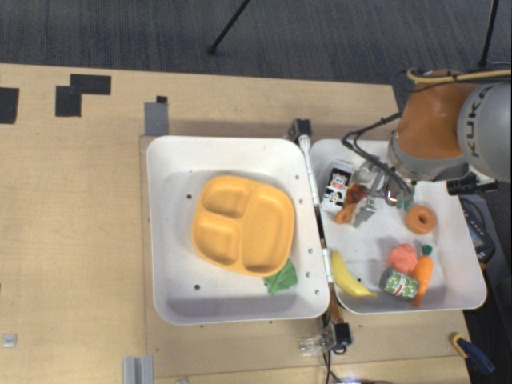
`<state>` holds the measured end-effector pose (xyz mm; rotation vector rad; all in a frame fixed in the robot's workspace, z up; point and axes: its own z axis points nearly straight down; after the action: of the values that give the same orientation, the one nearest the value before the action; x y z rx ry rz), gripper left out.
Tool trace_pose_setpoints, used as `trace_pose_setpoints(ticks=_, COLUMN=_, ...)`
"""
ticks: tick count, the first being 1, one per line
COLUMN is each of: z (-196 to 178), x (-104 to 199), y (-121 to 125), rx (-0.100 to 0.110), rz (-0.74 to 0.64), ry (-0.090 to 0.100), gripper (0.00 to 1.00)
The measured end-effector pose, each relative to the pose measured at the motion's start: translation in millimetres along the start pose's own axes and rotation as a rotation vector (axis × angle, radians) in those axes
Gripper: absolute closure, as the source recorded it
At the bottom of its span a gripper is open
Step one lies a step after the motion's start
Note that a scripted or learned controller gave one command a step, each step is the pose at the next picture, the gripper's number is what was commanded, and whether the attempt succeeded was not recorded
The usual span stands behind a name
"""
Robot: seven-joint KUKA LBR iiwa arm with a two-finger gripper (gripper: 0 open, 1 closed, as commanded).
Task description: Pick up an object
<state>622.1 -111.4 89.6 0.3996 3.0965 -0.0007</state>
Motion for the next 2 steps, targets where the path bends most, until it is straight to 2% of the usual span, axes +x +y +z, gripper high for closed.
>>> trace_pose_setpoints(ticks=1, z=2, x=-35, y=23, rx=0.007, rz=-0.271, ry=0.027, gripper=0.0)
trace_pose_setpoints(ticks=2, z=-12, x=-39, y=27, rx=0.002, rz=-0.269, ry=0.013, gripper=1.0)
